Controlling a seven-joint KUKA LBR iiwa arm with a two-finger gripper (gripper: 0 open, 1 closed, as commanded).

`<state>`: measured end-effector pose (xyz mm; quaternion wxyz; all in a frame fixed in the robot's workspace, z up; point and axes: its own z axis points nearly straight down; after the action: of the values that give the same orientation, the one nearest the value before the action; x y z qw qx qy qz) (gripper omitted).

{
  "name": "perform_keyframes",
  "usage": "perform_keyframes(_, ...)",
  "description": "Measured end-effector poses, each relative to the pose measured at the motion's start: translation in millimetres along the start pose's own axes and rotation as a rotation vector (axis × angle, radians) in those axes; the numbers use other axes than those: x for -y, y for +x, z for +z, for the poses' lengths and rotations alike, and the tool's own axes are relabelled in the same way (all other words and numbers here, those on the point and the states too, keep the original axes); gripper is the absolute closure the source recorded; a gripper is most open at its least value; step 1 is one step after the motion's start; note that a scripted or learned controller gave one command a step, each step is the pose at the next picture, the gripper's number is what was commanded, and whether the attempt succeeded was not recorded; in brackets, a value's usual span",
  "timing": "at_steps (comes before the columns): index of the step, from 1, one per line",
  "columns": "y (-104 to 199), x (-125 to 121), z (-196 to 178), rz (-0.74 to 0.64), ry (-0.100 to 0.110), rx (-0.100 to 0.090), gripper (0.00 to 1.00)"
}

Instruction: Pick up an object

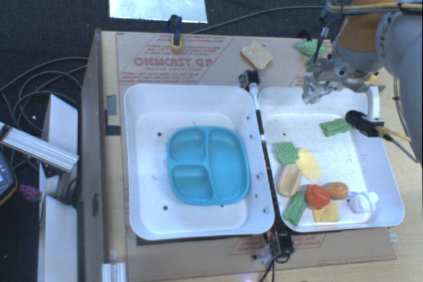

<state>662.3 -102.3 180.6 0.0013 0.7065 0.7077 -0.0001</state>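
Observation:
The right white bin [380, 172] holds several toy foods. A green block [335, 127] lies near its back, and a green ridged piece [286, 152], a yellow piece [308, 164] and a tan roll [289, 179] lie at its left. A red piece [318, 196], an orange-brown piece [336, 190], a green stick [295, 207], a yellow wedge [325, 212] and a white piece [360, 202] cluster at the front. My gripper [314, 93] hangs over the bin's back edge, up and left of the green block, with nothing seen in it.
The left white bin [149, 109] holds a blue divided plate [208, 165]. On the bench behind the bins lie a toast slice [256, 55] and a green piece [307, 47]. A black-and-yellow clamp [176, 33] sits at the bench's back edge.

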Motion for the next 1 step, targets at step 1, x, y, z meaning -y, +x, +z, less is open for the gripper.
perform_keyframes(1,-60.4,-6.7,-27.3,0.0,-0.002,0.0,1.0)
